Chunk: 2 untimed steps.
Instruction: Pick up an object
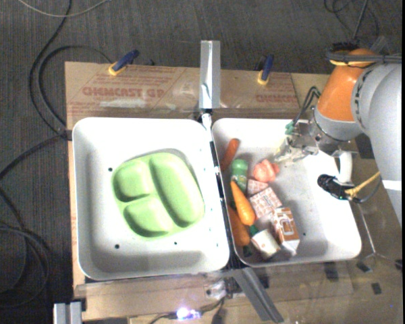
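Right bin [324, 245], beneath the pincer [287, 155]. Contents, nearest the camera first, all to the view-left of the pincer:
- White block [265, 244], dark at one end, by the near wall, well nearer the camera than the pincer.
- Brown carton [285, 224], touching the white block.
- Low carrot [238, 231], along the bin's view-left wall.
- Checked box [264, 201], red and white, touching the carton.
- Mid carrot [241, 205], tilted, beside the checked box.
- Red piece [263, 171]: small, rounded, pinkish red, paler on top. Closest item to the pincer, just beside it, view-left and slightly nearer the camera. Contact with the pincer not discernible.
- Green piece [239, 169], next to the red piece, on the side away from the pincer.
- Far carrot [230, 152], about level with the pincer.

Left bin [81, 147], well apart from the pincer, view-left. Holds one green plate [158, 193] in three sections.

Pincer: over the far part of the right bin. Apart or together: cannot tell.
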Motion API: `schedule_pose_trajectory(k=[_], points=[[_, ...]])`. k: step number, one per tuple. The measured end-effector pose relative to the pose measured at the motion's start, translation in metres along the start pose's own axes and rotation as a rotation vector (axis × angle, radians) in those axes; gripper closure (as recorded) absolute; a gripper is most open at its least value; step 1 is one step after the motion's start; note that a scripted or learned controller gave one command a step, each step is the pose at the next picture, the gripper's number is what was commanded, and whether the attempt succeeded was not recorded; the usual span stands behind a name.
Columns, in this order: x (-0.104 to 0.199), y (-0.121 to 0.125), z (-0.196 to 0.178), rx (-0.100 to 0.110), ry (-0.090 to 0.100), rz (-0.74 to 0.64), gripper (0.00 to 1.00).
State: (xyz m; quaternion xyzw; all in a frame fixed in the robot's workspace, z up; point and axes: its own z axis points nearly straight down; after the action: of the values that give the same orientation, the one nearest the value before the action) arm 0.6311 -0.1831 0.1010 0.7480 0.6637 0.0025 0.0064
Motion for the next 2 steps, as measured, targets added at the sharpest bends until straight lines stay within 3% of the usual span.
schedule_pose_trajectory(k=[1,2], points=[[0.0,0.0,0.0,0.0,0.0,0.0,0.0],[0.001,-0.0001,-0.0086,0.002,0.001,-0.001,1.0]])
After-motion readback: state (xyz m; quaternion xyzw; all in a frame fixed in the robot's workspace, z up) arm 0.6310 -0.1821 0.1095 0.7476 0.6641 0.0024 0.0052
